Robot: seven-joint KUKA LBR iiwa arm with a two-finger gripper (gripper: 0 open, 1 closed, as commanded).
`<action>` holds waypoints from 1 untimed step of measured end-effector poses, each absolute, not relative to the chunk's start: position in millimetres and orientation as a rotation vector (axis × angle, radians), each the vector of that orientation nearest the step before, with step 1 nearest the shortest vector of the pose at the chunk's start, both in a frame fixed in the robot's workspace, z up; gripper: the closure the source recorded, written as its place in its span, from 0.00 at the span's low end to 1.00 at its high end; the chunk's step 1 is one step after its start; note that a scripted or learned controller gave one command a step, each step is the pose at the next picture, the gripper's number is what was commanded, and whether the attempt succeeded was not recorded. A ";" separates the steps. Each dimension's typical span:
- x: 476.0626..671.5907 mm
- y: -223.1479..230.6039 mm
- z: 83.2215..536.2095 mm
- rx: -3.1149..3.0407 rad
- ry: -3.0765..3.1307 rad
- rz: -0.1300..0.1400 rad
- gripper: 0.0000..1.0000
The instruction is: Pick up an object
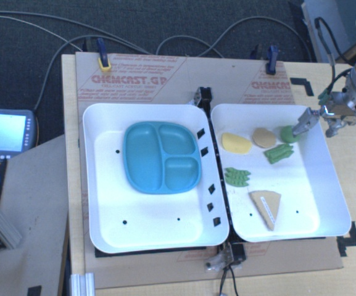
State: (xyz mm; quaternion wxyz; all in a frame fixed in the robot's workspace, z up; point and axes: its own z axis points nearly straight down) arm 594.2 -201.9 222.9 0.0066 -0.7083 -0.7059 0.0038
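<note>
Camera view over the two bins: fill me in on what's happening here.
The arm's gripper reaches in from the right, low over the right bin, its tip by a round green piece in the far corner. Other toy foods lie loose there: yellow, tan, two green, a wedge. The left bin holds a blue divided plate.

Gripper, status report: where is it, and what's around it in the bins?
Gripper over right bin's far right corner, at a small green piece. Nothing seen between fingers. Tan round, yellow piece, green pod close by. Blue tray in left bin.
</note>
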 end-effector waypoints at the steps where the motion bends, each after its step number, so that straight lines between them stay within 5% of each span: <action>1: 597.1 -201.3 231.2 -2.221 -2.221 0.000 0.00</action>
